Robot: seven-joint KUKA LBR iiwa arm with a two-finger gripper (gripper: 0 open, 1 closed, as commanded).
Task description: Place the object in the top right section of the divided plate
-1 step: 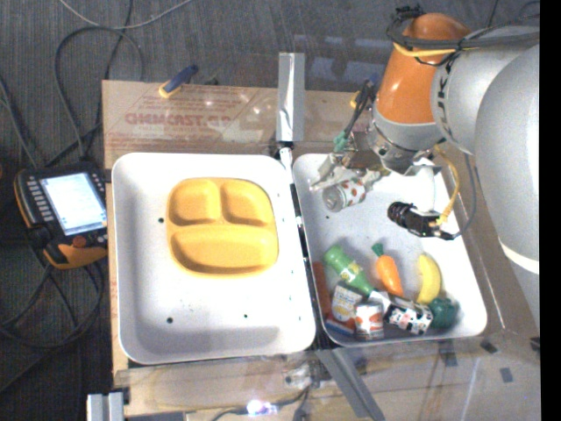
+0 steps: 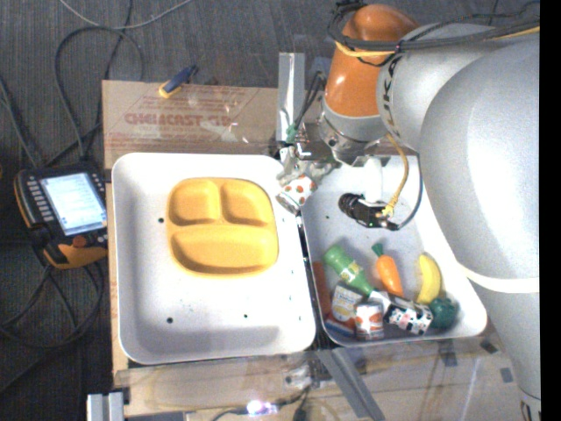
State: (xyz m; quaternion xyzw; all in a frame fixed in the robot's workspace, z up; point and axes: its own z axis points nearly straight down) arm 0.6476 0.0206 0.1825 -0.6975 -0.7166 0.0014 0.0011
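right bin [image 2: 456,327] – green bottle [image 2: 347,268] inside | carrot [image 2: 389,275] right of bottle | banana [image 2: 429,278] beyond carrot | dice [image 2: 409,317] below carrot – cartons [image 2: 359,309] below bottle

Your arm [image 2: 473,147] is grey with an orange band [image 2: 364,60] above the wrist. At the gripper [image 2: 298,172] you see a white object with red-orange spots [image 2: 299,188]. Left of the gripper: a yellow-orange plate [image 2: 223,226] in a white bin [image 2: 140,323]. Below the gripper, in the other white bin [image 2: 469,318]: a green bottle [image 2: 347,268], an orange carrot [image 2: 389,274] with a green top, a yellow banana [image 2: 428,277], a white carton with red print [image 2: 368,316], black-and-white dice [image 2: 408,317], a dark green item [image 2: 443,310]. Up-left of the gripper: brown cardboard with red lettering [image 2: 180,121], a blue and yellow tool [image 2: 178,80]. Far left: a black and orange pendant [image 2: 63,209], screen pale blue.
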